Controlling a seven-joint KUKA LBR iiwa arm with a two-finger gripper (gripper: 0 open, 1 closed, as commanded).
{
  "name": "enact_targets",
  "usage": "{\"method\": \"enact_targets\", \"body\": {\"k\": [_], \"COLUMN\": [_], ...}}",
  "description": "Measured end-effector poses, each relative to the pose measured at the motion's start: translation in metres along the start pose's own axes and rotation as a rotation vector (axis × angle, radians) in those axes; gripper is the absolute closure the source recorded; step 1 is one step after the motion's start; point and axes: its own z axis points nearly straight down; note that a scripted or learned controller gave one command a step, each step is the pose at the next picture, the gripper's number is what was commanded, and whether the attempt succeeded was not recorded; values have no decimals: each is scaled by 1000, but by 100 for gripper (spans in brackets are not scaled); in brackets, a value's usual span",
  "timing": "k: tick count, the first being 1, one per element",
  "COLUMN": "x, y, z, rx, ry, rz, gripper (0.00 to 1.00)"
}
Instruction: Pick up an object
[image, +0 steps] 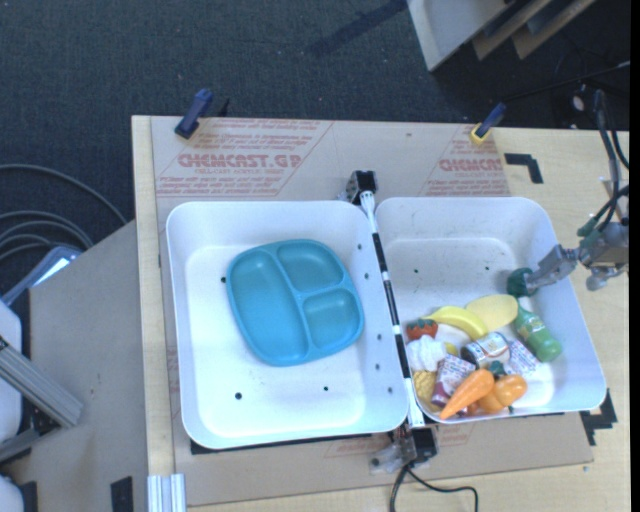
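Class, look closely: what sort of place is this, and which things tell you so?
Probably a robotics lab bench. Two white bins sit clamped on a board, one holding a blue divided tray, the other a pile of toy food, with the tool reaching in.

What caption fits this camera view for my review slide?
Gripper at the right bin's far edge, above a toy food pile; blue divided plate in the left bin.

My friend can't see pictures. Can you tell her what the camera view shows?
Two white bins sit side by side on a bench. The left bin holds a blue divided plate; the right bin holds a pile of toy food in its near corner. The robot's tool reaches over the right bin's far edge.
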Motion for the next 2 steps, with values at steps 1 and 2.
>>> {"method": "enact_targets", "body": {"k": [1,2], "x": [9,-3], "y": [-20,30], "z": [162,186], "rx": [1,3], "ry": [1,15], "rz": [1,-8], "gripper": [0,0]}}
